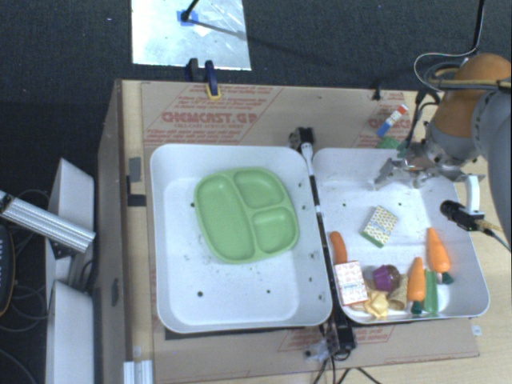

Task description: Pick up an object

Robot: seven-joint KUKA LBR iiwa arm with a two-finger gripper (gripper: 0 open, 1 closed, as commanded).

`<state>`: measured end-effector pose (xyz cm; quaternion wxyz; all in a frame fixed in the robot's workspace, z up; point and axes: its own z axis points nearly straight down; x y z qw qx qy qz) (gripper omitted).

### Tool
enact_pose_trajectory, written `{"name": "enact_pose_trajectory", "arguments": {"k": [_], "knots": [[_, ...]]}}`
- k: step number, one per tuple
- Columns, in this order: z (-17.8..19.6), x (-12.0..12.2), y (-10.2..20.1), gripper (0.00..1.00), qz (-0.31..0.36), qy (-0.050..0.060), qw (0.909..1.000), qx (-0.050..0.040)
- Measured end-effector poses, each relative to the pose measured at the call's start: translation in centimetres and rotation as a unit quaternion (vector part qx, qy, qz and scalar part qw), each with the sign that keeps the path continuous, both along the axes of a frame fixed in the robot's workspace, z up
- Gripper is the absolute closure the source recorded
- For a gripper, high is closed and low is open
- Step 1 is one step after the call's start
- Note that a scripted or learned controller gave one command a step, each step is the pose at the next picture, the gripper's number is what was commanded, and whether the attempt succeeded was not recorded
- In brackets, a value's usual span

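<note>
My gripper (410, 169) hangs over the far edge of the right bin (352, 186), below the arm's orange band. Nothing shows held in it. Nearest to it is a small green-and-yellow patterned box (379, 225), lying apart in front of it. Further forward lie an orange carrot (338, 246), a pink-and-white box (350, 282), a purple toy (386, 277) and a yellow piece (376, 302). Two more carrots (416, 278) (437, 250) and a green stick (432, 291) lie at the bin's front right.
The left bin (180, 294) holds a green divided plate (248, 214). A black fitting (459, 212) with a cable sits at the right bin's right rim. A red, white and blue item (392, 122) lies on the cardboard behind the bins.
</note>
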<state>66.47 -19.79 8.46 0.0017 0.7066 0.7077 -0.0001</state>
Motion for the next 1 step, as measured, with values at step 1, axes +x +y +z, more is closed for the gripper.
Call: {"name": "enact_pose_trajectory", "arguments": {"k": [1], "knots": [[0.03, -1.73, 3.40, 0.00, 0.001, 0.000, 1.0000, 0.0011]]}}
